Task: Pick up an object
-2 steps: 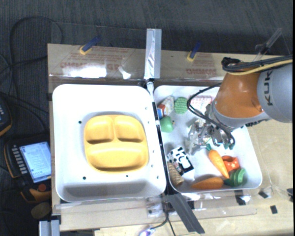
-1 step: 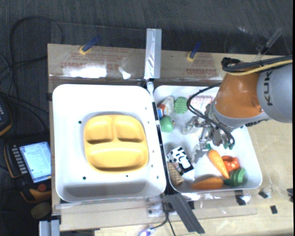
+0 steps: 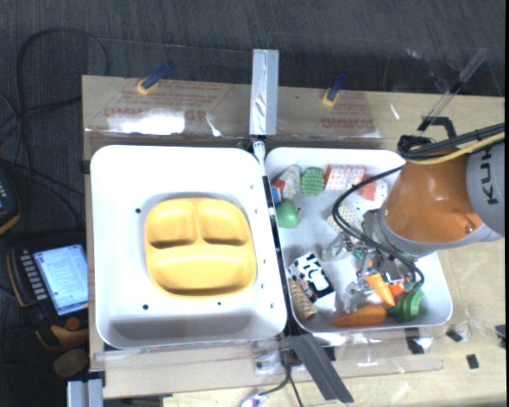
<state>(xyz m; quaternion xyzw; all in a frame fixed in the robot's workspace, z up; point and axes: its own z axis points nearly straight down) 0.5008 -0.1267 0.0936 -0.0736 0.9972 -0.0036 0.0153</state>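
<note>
Gripper (image 3: 362, 288) low in right bin (image 3: 441, 271), finger spread unclear, beside orange carrot toy (image 3: 359, 316), yellow tray (image 3: 200, 244) in left bin (image 3: 119, 227)

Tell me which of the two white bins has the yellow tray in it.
The left bin: the yellow tray sits alone in it. The right bin holds small toys, with the gripper over them.

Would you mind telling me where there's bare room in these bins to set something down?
The left bin has bare floor all round the yellow tray. The right bin is crowded with toys under the arm; one small bare patch lies beside the green ball.
</note>
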